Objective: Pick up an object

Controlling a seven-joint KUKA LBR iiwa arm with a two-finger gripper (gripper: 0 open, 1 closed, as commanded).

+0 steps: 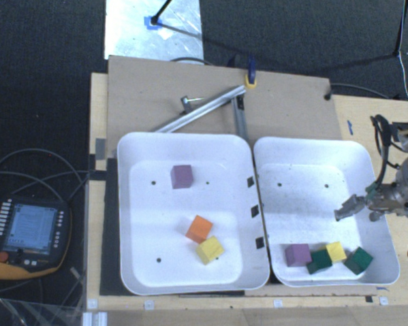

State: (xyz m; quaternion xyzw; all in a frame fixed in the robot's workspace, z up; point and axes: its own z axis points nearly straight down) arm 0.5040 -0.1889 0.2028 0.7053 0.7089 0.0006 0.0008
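Blocks cluster along the near wall of the right bin [374, 168]: a purple cube [297, 254], a dark green cube [319, 260], a small yellow cube [336, 251] and a second green cube [358, 260], the first three touching or nearly so, the last just apart. Just beyond them, over the right side of that bin, hangs the gripper [348, 209], reaching in from the right; whether it is spread or closed I cannot tell from this angle, and no block shows in its grasp. It sits above and a little behind the row of cubes, so the pick looks not yet made: the arm would need to come down onto one of these blocks, close, and lift. In the left bin [133, 148], a yellow cube [209, 250] lies touching an orange cube [199, 228] near the middle, and farther back a purple cube [181, 176] rests alone. Beyond both bins a metal bar [203, 108] lies slantwise on the brown board. At the near left, off the bench, a teach pendant [26, 238] sits on the floor.
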